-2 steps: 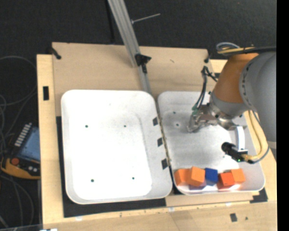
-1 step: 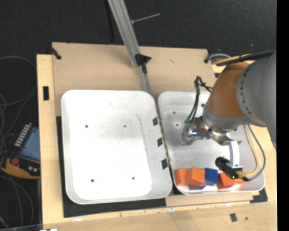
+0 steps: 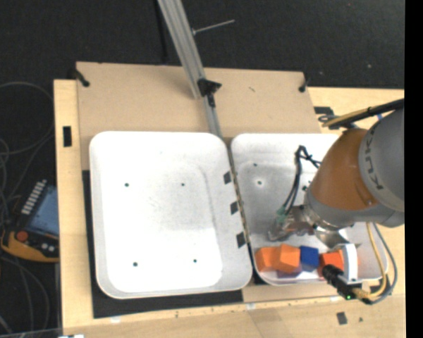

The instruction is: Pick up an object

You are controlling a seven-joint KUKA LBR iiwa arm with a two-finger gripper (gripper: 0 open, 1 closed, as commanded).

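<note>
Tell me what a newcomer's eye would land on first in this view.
The big grey arm with its orange band reaching in from the right over the right bin grabs attention first. Next come the bright blocks bunched at that bin's near edge: an orange block, a blue block and a smaller orange piece, just below the wrist. The left bin is a wide white expanse beside them.

Two white bins (image 3: 158,210) sit on a tan board (image 3: 141,97). The arm (image 3: 359,174) is grey with an orange band. Orange blocks (image 3: 278,258) flank a blue block (image 3: 309,257).
</note>
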